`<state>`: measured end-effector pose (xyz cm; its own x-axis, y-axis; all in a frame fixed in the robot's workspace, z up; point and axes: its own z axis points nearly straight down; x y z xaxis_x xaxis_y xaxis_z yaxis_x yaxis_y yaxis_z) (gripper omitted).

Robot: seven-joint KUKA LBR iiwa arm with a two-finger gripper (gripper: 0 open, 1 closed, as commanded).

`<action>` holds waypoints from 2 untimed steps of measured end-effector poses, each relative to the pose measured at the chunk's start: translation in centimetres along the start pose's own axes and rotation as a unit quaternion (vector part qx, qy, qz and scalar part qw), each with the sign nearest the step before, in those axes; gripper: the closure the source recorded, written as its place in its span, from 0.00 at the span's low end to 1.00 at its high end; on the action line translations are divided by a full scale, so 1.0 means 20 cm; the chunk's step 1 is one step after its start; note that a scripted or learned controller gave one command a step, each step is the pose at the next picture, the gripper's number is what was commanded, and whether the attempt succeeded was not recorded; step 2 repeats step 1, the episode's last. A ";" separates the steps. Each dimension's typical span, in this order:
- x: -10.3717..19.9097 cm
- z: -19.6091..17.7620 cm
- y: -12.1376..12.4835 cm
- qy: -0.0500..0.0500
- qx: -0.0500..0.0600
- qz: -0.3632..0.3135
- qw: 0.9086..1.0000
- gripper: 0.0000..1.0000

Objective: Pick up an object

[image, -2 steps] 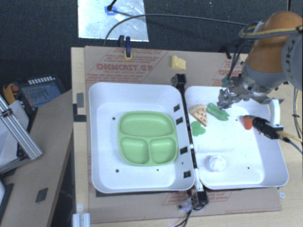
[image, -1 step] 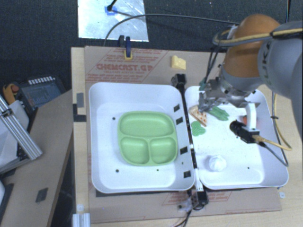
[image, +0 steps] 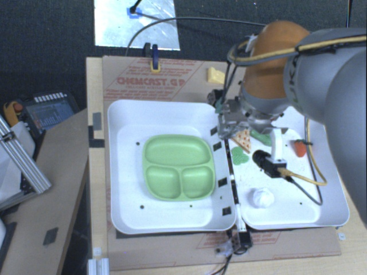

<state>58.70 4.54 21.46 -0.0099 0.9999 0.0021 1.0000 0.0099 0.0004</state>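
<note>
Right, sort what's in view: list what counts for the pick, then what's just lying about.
For the job:
gripper, low over the right bin
pizza-slice toy, nearest it
green leaf piece
white lump
orange piece

Probably just lying about:
green divided plate in the left bin
yellow wedge on the cardboard
blue clamp

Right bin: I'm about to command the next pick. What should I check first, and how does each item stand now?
1. Things to pick lie in the right bin: pizza-slice toy, white lump, orange-red piece. Ok.
2. Tool is near a target, close beside the pizza-slice toy at the bin's left edge. Ok.
3. Tool is free of any load. Cannot tell.
4. Green plate lies flat in the left bin, apart from the tool. Ok.
5. White lump stands apart from the other things. Ok.
</note>
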 end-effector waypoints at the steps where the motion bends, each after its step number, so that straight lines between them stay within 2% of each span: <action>1: 0.22 -0.04 0.00 0.000 -0.001 0.000 1.000 1.00; 2: 0.22 -0.04 0.00 0.000 -0.001 0.000 1.000 1.00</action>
